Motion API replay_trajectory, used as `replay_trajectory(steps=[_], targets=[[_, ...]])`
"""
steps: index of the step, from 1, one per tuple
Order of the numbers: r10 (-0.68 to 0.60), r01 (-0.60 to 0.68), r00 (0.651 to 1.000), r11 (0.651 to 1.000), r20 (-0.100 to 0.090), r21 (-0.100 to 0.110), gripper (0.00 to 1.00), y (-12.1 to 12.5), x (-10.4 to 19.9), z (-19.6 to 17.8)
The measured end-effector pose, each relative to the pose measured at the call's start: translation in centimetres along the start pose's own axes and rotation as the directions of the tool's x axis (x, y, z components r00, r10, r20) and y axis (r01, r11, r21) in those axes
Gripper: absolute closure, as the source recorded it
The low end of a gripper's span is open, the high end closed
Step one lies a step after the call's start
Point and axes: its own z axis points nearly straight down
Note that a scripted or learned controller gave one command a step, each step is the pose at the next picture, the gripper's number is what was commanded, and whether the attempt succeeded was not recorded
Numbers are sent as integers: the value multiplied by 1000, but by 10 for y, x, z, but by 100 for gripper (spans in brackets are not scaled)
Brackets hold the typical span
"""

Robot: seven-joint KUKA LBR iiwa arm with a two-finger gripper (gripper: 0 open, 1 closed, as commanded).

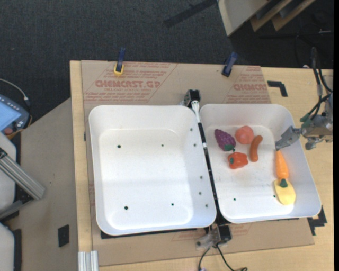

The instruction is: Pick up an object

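Hand (286,138) hangs over the right bin's (265,213) far right edge; I cannot tell its state. Just below it lies a carrot (282,164), then a lemon (285,192). Left of the carrot sit a sausage (255,147), tomato (244,134), pepper (238,160) and grapes (225,139).

Dark grey carpet (63,32) all around. Brown board (175,79) with red print laid over a pale wooden bench (85,211), held at the far edge by two clamps (120,62). Light wooden furniture (265,13) at top right. Blue screen (8,114) at the left edge.
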Motion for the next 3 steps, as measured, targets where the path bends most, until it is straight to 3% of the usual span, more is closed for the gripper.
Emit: replay_trajectory(steps=[1, 2, 3], targets=[[-5, 5, 1000, 1000, -6, 9, 0, 4, 60, 93], [0, 0, 1000, 1000, 0, -2, 100, 5, 56, 77], [-8, 8, 1000, 1000, -1, -5, 100, 28, 144, 42]])
